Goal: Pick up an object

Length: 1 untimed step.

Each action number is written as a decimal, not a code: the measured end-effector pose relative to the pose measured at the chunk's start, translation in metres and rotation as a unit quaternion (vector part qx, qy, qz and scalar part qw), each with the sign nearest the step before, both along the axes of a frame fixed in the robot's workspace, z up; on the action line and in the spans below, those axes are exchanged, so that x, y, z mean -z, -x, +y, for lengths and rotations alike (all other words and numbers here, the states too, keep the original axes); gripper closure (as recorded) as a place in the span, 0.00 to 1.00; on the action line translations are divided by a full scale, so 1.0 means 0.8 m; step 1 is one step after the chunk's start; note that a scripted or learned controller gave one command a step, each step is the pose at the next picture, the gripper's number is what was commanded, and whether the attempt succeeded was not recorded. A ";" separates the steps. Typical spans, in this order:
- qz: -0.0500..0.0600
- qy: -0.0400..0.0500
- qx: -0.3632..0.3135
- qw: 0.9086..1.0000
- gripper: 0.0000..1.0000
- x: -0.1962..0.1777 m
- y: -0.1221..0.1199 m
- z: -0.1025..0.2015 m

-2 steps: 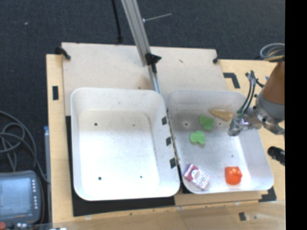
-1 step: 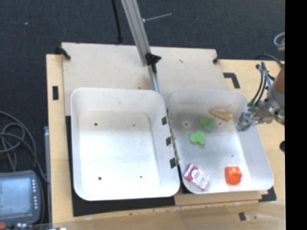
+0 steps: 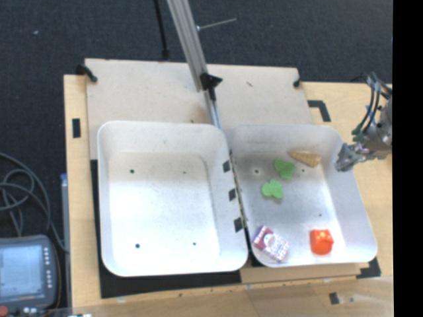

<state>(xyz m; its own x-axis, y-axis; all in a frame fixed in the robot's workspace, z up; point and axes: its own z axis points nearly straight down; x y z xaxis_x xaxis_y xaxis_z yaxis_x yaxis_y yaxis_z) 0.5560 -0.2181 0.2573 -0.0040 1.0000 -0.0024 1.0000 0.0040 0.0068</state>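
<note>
Five small objects lie in the right bin (image 3: 350, 203), the orange block (image 3: 321, 241) at lower right looking stiff, light, easiest taken across its flat sides, while the gripper (image 3: 346, 157) hovers at the bin's right rim, its state beyond telling.

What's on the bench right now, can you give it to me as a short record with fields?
gripper: at the right bin's right rim, above the bench
right bin contents: tan wedge, two green pieces, patterned packet, orange-red block
left bin: white
held object: none seen
</note>
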 end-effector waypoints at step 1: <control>0.002 -0.001 -0.001 1.000 1.00 0.014 -0.008 0.060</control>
<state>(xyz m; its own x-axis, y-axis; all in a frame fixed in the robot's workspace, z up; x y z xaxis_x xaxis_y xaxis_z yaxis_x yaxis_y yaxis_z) 0.5621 -0.1703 0.2461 -0.0054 1.0000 -0.0012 1.0000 0.0054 0.0023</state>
